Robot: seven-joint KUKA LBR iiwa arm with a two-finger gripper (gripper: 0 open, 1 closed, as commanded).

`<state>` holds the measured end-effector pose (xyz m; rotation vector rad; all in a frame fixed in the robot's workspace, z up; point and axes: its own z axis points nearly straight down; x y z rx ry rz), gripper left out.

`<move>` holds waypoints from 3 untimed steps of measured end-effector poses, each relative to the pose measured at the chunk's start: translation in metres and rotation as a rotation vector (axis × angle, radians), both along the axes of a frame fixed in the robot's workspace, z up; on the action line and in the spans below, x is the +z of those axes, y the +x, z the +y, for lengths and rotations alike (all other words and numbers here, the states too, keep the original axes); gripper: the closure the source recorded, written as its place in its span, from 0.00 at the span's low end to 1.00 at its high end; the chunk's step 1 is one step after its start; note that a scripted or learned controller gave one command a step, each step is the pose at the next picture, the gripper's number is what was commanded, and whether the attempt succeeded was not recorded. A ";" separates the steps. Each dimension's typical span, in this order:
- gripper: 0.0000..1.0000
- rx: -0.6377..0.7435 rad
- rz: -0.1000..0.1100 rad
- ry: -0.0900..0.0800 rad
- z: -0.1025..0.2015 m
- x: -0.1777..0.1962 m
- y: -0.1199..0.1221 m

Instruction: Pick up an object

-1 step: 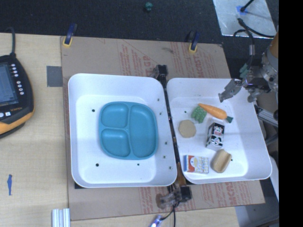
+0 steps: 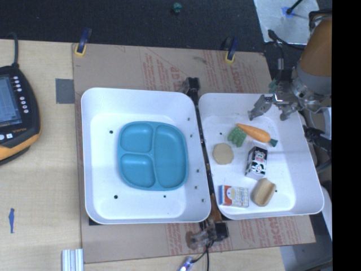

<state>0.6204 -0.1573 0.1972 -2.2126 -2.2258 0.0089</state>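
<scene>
Seen from above the bench, the gripper [image 2: 274, 107] hangs over the far edge of the right bin [image 2: 307, 205], its fingers spread wide with nothing between them. We take the carrot [image 2: 255, 132] as the likeliest target: it lies just nearer the camera than the gripper and slightly left of it, its long axis running left to right with a slight slant. Touching the carrot's left end is a green piece [image 2: 236, 136]; beyond that, toward us, sit a tan disc [image 2: 223, 153], a black-and-white carton [image 2: 257, 161], a small box [image 2: 233, 196] and a bread-like lump [image 2: 263, 192]. The left bin [image 2: 96, 151] holds a blue tray [image 2: 153, 155]. The arm's upper part is cut off at the right, and we cannot tell how high the fingertips ride above the bin floor.
</scene>
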 end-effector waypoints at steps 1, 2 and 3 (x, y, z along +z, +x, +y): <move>0.00 -0.002 -0.006 -0.001 -0.016 -0.101 -0.007; 0.00 -0.001 -0.007 0.000 0.000 -0.103 0.037; 0.00 -0.001 -0.012 -0.002 0.011 -0.102 -0.029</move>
